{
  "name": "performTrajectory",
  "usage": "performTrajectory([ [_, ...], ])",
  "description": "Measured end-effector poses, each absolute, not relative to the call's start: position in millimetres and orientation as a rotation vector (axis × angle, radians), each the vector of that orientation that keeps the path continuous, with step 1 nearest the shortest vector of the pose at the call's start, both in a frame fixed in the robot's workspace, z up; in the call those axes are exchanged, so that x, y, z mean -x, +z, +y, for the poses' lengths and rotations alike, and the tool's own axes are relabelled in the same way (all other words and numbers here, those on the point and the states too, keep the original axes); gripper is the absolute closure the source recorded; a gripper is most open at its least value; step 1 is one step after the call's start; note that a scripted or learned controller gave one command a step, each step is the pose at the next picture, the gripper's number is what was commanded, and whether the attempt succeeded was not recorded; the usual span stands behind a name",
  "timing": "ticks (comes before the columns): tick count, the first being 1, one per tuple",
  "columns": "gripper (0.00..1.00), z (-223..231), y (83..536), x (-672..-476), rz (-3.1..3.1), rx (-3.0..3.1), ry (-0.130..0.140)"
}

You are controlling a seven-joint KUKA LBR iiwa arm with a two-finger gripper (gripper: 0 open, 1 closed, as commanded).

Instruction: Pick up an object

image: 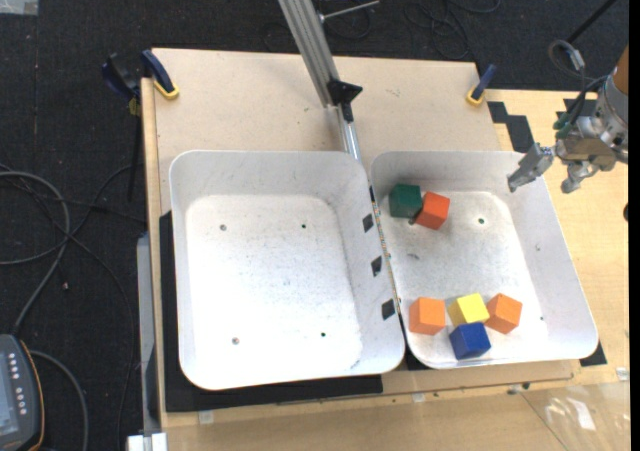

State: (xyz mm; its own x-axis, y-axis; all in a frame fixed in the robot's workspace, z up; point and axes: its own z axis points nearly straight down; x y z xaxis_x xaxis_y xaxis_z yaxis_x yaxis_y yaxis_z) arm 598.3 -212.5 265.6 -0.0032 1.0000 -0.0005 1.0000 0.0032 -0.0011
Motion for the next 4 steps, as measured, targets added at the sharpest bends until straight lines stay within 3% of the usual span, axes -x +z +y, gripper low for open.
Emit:
performTrajectory([
  [1, 0.0, -184, 153, -654.3, -2.223, 2.212, 0.005],
  [2, 0.0, -129, 116, -659.6, -2.232, 2.24, -0.015],
  [3, 0.0, -124, 120, -643.6, -2.223, 2.229, -0.001],
  [4, 1.0, -125, 129, -644.0, -2.225, 2.231, -0.002],
])
